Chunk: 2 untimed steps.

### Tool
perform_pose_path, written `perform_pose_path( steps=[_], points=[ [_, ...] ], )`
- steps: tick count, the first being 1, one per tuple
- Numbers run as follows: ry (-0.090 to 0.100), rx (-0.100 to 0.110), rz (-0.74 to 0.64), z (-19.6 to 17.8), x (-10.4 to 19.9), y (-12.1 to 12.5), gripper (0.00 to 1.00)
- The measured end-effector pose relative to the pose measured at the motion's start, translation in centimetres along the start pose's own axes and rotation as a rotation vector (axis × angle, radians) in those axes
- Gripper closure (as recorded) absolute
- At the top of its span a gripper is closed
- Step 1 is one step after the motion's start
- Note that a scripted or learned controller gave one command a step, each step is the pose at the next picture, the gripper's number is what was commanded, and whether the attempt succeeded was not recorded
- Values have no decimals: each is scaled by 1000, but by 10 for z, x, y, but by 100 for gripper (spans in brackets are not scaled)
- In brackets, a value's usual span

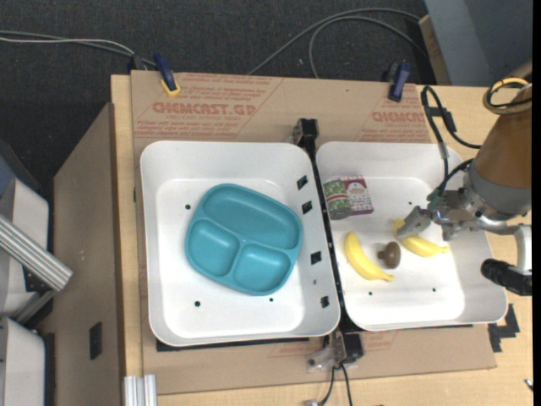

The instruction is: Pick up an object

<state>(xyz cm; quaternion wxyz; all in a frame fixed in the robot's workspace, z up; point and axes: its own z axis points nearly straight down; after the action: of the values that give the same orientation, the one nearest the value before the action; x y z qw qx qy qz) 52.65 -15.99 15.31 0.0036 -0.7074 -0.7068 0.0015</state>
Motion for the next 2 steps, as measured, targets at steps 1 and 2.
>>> perform_pose_path(
  steps=[1,2],
  points=[
    [-3,-7,-1,46,-6,8,0],
    [-4,-12,0,33,-6,9,100]
  ],
)
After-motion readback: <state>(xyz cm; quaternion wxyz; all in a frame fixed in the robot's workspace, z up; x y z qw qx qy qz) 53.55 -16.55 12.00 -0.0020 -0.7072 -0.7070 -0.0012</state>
